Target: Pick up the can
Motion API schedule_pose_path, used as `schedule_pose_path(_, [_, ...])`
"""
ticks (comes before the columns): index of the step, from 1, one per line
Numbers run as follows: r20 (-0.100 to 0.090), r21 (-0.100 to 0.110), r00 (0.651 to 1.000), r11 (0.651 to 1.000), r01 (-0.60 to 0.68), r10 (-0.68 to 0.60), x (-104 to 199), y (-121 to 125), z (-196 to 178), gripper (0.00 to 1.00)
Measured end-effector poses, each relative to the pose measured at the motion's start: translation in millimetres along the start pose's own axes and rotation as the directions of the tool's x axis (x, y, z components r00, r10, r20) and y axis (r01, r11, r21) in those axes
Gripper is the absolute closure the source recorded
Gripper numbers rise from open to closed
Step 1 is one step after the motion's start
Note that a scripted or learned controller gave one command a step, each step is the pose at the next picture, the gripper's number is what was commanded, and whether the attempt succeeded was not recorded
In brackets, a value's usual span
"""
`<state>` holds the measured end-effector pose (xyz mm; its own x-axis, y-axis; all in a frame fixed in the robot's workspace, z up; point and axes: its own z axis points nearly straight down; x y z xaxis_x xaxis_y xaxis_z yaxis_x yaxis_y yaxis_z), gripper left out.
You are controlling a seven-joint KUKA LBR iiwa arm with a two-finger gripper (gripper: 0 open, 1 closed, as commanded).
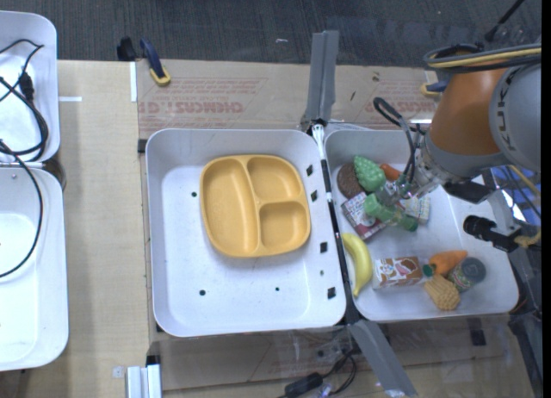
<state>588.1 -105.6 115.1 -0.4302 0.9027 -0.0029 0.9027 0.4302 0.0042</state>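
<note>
- Nearest the camera, along the front edge of the right bin [508,301], lie a corn cob [442,293], a small printed carton [399,271] and a banana [358,260] by the bin's left wall.
- The can [466,275] sits in that same front right corner, touching the corn cob, with a carrot [448,262] just behind it. It seems to lie tilted, its round end toward the camera.
- By my judgement the can is stiff, smooth and fairly light: it won't crush, but it may slip or roll. Taking it across its curved sides, clear of the corn, looks best.
- The left bin [172,284] holds a yellow divided plate [255,204].
- Farther back, the hand [405,194] hangs over a crowded heap of green toy vegetables [372,174] and a packet [362,214], well apart from the can. Whether it is open or closed I cannot tell.
</note>
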Motion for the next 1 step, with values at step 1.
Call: schedule_pose_path(1, [-0.001, 0.002, 1.000, 1.000, -0.001, 0.001, 0.0, -1.1, 1.4, 0.00])
